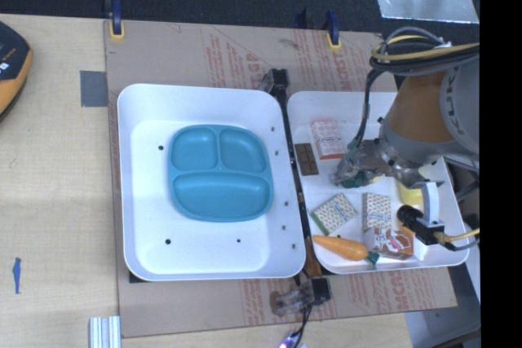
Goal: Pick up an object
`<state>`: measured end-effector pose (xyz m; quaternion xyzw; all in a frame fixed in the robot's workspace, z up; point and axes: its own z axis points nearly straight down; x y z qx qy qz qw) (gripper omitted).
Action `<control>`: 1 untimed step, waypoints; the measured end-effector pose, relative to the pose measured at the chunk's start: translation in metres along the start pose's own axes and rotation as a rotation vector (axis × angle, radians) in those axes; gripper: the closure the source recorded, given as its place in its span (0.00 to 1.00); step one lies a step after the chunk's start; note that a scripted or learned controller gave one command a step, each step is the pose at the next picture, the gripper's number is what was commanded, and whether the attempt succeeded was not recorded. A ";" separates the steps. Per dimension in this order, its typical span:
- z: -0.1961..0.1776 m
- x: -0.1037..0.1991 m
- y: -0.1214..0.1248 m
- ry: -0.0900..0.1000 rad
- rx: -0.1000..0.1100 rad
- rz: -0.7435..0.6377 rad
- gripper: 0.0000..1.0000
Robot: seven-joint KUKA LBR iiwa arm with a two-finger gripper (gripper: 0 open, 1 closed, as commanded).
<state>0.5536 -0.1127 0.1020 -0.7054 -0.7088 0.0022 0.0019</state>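
Camera view looks down on two white bins: the left bin [130,175] carries a blue divided plate [218,173], and the right bin [303,106] gathers small things within reach, a carrot [341,247] nearest. Bent in from the right, the arm lowers its gripper [352,173] mid-bin; whether its fingers are open cannot be told.

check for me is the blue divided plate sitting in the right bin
No, the blue plate lies in the left bin.

even, bright overhead light, soft shadows beside the left bin [130,175], mild glare on its white floor, slightly soft focus.
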 end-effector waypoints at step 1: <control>-0.094 0.066 0.014 0.001 -0.007 -0.003 1.00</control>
